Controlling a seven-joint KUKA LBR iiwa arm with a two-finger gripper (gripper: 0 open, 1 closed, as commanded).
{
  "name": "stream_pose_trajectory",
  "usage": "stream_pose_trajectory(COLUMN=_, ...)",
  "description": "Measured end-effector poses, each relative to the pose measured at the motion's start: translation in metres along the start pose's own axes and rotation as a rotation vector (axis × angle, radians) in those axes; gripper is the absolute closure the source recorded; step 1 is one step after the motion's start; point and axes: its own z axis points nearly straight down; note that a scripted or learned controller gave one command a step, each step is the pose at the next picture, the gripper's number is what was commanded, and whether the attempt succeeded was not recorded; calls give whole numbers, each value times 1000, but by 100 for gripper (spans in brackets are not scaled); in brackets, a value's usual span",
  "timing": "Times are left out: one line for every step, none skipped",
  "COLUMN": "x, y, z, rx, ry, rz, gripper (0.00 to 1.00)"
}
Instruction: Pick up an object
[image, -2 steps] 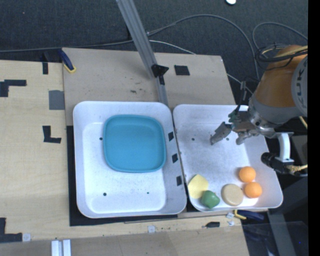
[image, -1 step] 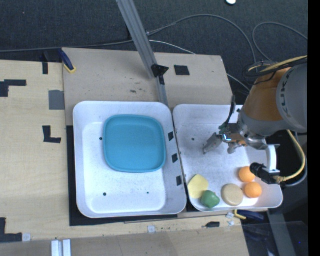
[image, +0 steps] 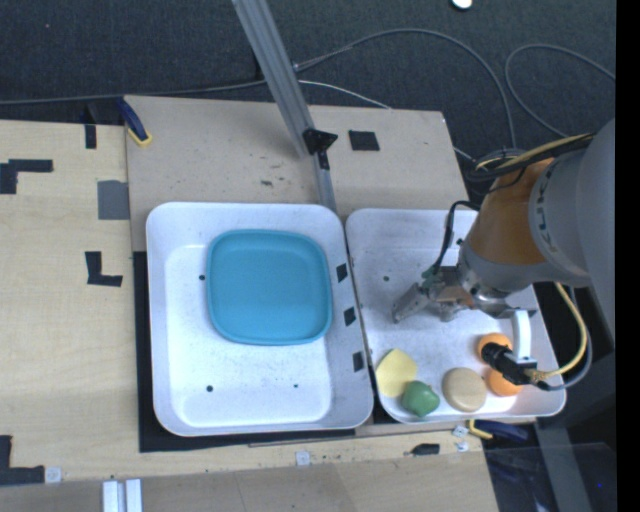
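Observation:
My gripper (image: 422, 310) is over the middle of the right bin (image: 395, 250), pointing left, open, with nothing between its fingers. Below it, along the bin's front edge, lie a yellow block (image: 396, 370), a green piece (image: 420, 399) and a round beige piece (image: 464, 389). An orange piece (image: 495, 362) sits at the bin's right side, partly behind a white part of the arm. The yellow block is the closest to the gripper, a short way below its left fingertip.
The left bin (image: 165, 310) holds a square blue plate (image: 268, 286). A grey metal post (image: 290, 90) slants down to the gap between the bins. Cables (image: 560, 340) hang beside the arm at the right.

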Motion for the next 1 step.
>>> stream_pose_trajectory(x=0, y=1, z=-12, rx=-3, ry=0, rz=0, gripper=100)
